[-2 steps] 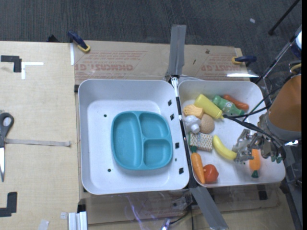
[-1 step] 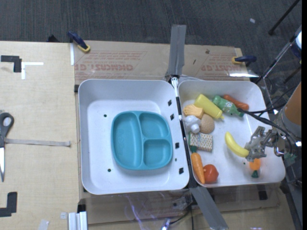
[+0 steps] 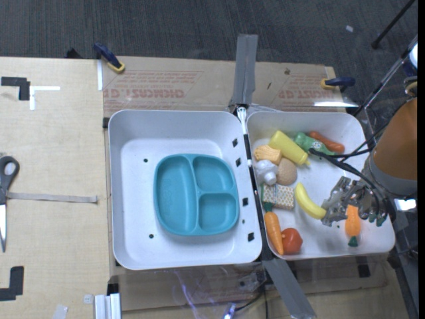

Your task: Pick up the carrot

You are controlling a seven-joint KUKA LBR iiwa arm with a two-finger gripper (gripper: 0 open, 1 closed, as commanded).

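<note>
A small orange carrot (image 3: pixel 352 223) with a green tip lies near the front right corner of the right bin (image 3: pixel 312 252). My gripper (image 3: pixel 350 208) is low over it, its metal body directly above and touching or almost touching the carrot's upper end. A second, longer orange carrot-shaped piece (image 3: pixel 273 232) lies at the bin's front left, beside a red tomato (image 3: pixel 291 240). The arm's orange band (image 3: pixel 402 145) comes in from the right.
The right bin also holds a yellow banana (image 3: pixel 307 201), a cracker (image 3: pixel 277 196), a yellow corn piece (image 3: pixel 288 146), a green vegetable (image 3: pixel 310 143) and a red-orange pepper (image 3: pixel 327 141). The left bin (image 3: pixel 126 198) holds a teal divided plate (image 3: pixel 196 194).
</note>
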